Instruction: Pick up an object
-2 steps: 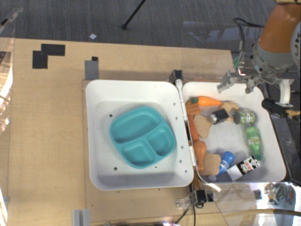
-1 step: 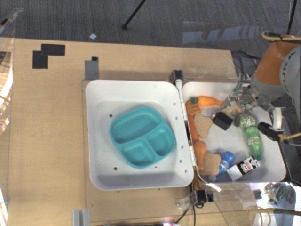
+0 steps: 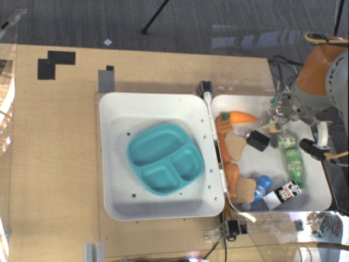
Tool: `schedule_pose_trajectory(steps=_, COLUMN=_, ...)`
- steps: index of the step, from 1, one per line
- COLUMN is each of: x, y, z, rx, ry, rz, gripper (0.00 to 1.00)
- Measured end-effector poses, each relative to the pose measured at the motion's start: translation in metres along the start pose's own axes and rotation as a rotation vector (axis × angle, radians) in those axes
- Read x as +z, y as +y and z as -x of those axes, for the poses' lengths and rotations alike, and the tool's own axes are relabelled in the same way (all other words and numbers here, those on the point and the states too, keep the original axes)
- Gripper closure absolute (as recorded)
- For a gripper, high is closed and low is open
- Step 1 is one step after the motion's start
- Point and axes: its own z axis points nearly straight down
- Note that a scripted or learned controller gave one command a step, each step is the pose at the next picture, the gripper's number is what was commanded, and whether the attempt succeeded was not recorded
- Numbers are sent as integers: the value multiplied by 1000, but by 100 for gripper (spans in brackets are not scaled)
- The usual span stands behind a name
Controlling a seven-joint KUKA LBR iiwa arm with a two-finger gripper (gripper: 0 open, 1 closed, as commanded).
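Note:
The right bin (image 3: 323, 196) holds several toy items: an orange carrot (image 3: 240, 117), a bread slice (image 3: 235, 145), a black block (image 3: 258, 140), a small green can (image 3: 286, 141), a green bottle (image 3: 294, 166), a blue bottle (image 3: 262, 185), a black-and-white carton (image 3: 287, 191) and a second bread slice (image 3: 245, 189). My gripper (image 3: 277, 117) hangs over the bin's far right part, just above and right of the black block and close to the green can. Nothing is seen held in it.
The left bin (image 3: 109, 146) carries a teal divided plate (image 3: 163, 158). A raised rim (image 3: 214, 146) separates the two bins. Two more orange items (image 3: 232, 174) lie along the right bin's left wall. Cables hang off the arm at the right (image 3: 322, 146).

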Motion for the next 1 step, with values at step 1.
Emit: schedule_pose_trajectory(steps=1, x=-93, y=-33, z=-72, rx=-99, ry=4, rz=1, gripper=100)
